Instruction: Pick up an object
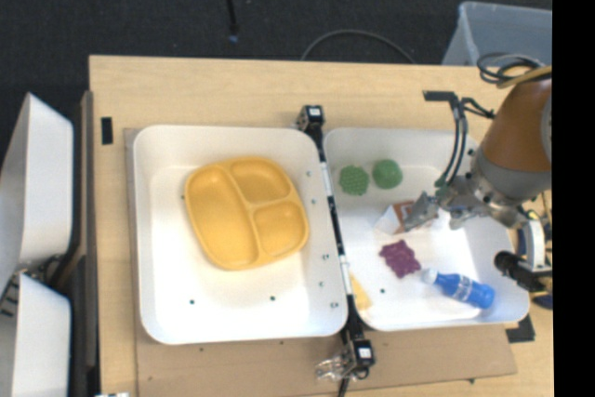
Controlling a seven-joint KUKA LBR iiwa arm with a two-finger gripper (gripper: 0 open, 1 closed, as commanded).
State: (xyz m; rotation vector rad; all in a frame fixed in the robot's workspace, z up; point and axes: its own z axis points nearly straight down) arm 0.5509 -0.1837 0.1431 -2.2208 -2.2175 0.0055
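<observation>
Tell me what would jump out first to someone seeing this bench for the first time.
The big yellow divided tray stands out most, lying alone in the left bin. Next come the small colourful things in the right bin: two green lumps near its far edge, a purple piece in the middle and a blue bottle on its side toward the near edge. The arm's gripper hangs over that bin from the right.
</observation>
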